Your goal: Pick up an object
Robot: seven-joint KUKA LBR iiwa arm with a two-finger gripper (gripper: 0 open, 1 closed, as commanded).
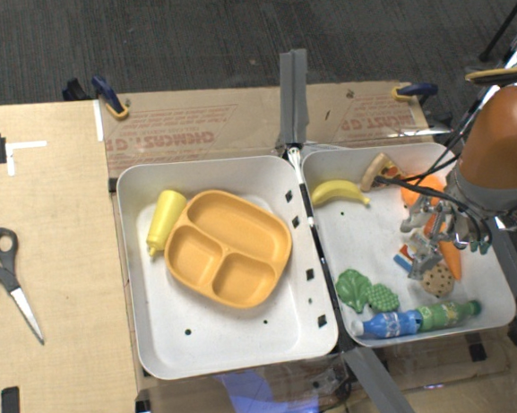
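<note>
End effector (430, 238) low in right bin (333, 239) over small toys, grip state impossible to tell, banana (338, 191) nearby, orange tray (228, 247) in left bin (153, 336)

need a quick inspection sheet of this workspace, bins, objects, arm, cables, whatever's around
surface: two shallow white bins side by side, left bin and right bin, on a cardboard sheet.
job's things: left bin holds an orange divided plate and a yellow bottle touching its left edge; right bin holds a banana, a pizza slice toy, a green toy, a blue and green bottle, a spotted tan piece.
clutter: scissors on the bench to the left.
grippers: gripper low over the right bin's right side; finger state unclear.
cables: black cables run along the wrist.
surroundings: blue clamps on the cardboard, dark floor beyond.
</note>
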